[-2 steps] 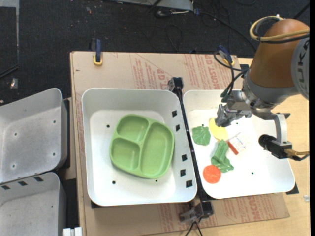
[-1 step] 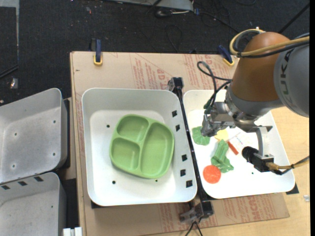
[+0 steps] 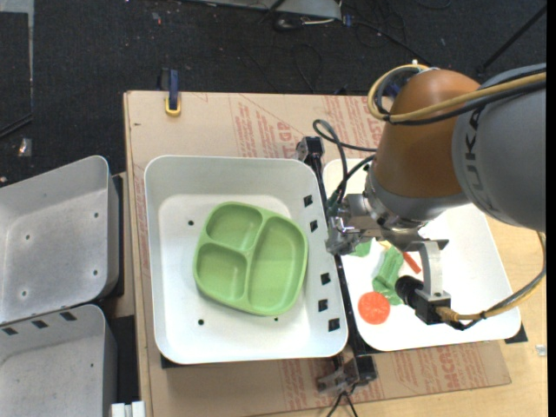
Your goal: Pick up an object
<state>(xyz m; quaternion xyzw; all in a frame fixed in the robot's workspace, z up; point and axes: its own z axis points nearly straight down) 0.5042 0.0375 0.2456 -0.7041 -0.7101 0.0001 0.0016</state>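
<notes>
Worktop (image 3: 226, 124): brown board with red print, carrying two shallow white bins side by side, the left bin (image 3: 174, 328) and the right bin (image 3: 473, 259).

Left bin: one light green plastic plate with three compartments (image 3: 252, 259). It lies flat near the bin's middle, turned a little, apart from all four walls. A row of small black tabs (image 3: 323, 278) runs along this bin's right wall.

Grey arm with orange band (image 3: 434, 137): reaches in from the right and hangs over the right bin, covering that bin's far left part.

Claw (image 3: 352, 233): low under the wrist, at the right bin's left rim, just beside the divide between the two bins. The wrist hides it from above, so I cannot tell how far open it is or whether it has hold of anything.

Right bin, near left part:
- An orange-red round thing (image 3: 375, 307) lies on the bin floor, close to the near wall.
- Just far of it is a green elongated piece (image 3: 386, 273), lying at a slant.
- A small red piece (image 3: 412, 263) lies just right of that one.
- A second green scrap (image 3: 360, 250) shows right by the claw. Whether they touch, I cannot tell.

Surroundings: a blue and yellow clamp (image 3: 173, 94) grips the worktop's far edge at the left, and a dark clamp (image 3: 347, 373) grips the near edge. Left of the worktop stand two more white trays, a far tray (image 3: 52, 224) and a near tray (image 3: 52, 363). The dark floor (image 3: 87, 42) lies all around.
</notes>
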